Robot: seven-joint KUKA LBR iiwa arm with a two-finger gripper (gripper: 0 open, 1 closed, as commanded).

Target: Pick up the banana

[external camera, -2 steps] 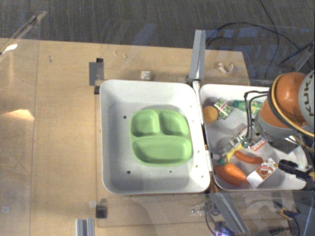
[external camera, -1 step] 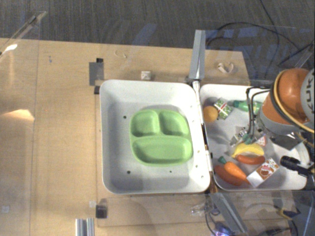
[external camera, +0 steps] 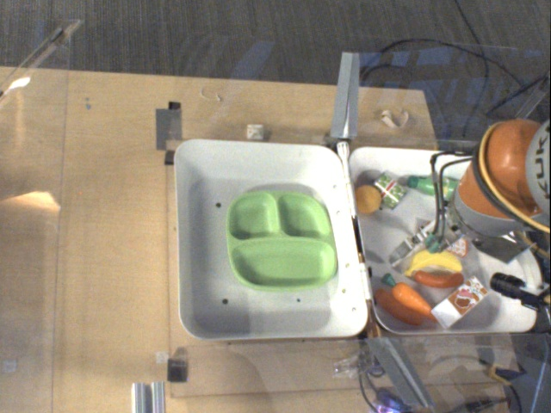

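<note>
The yellow banana [external camera: 429,261] lies in the right bin [external camera: 516,321], curved, resting against a red item [external camera: 441,278] just below it. My gripper [external camera: 428,241] hangs directly over the banana's upper edge, with the grey and orange arm [external camera: 508,179] reaching in from the right. Metal parts of the gripper overlap the banana's top. The view does not show the banana lifted.
The left bin [external camera: 198,231] holds a green divided plate [external camera: 280,239]. In the right bin are an orange carrot [external camera: 403,304], a small white carton [external camera: 461,298], an orange round fruit [external camera: 368,199] and a green bottle [external camera: 411,185]. Cables run behind the bins.
</note>
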